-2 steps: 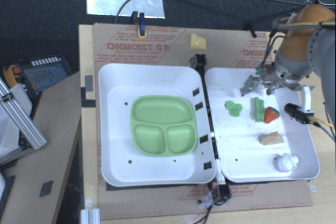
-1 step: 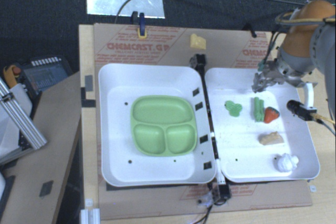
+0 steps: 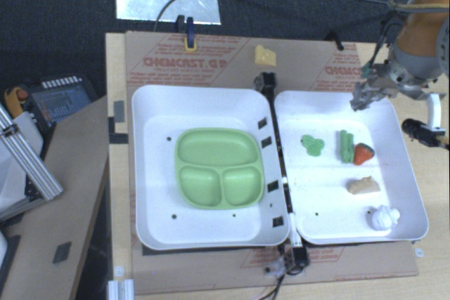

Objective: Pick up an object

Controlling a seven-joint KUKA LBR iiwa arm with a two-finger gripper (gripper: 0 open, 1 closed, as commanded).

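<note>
The right bin [image 3: 316, 221] holds a small green broccoli piece [image 3: 313, 145], a green bean-like stick [image 3: 346, 146], a red strawberry [image 3: 363, 153], a tan bread-like piece [image 3: 363, 185] and a white crumpled object [image 3: 382, 218]. My gripper [image 3: 360, 100] hangs over the far right corner of that bin, above and behind the strawberry, touching none of the items. Nothing shows beneath it.
The left bin [image 3: 151, 151] carries a light green three-compartment plate [image 3: 218, 166]. A yellow block [image 3: 265, 55] lies on the cardboard behind the bins. A black divider with clips [image 3: 274, 151] runs between the bins. Cables trail across the back.
</note>
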